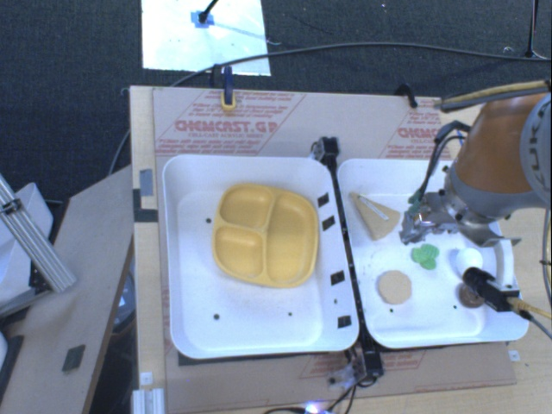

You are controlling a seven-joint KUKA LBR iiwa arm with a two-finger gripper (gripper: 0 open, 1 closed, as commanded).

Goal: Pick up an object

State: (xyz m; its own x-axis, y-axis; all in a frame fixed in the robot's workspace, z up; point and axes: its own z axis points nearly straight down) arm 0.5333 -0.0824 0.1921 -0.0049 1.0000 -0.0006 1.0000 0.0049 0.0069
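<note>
Two patches of red print sit on the brown protective sheet [259, 121] that covers the bench board. The one behind the left bin [185, 257] reads "CHEMCAST GP", and the one behind the right bin [431, 328] starts the same way but is partly hidden by the arm. The smaller lines under each are too fine to read. No writing can be made out on the things in the bins.

The left bin holds one yellow plate [265, 234] with rounded corners, divided into three compartments and lying flat near the middle.

The right bin holds the smaller pieces. A tan wedge [376, 216] lies flat near the back left, its narrow tip pointing toward the divider. A small green piece [424, 255] with a lumpy outline sits near the middle. A flat round tan disc [395, 287] lies in front of it, apart from both. A small white piece [468, 258] lies to the right of the green one, and a small brown piece [468, 297] lies toward the front right.

The gripper [417, 228] hangs low over the right bin, just beside the wedge's wide end and just behind the green piece — how wide it stands cannot be told, and nothing can be seen held in it.
</note>
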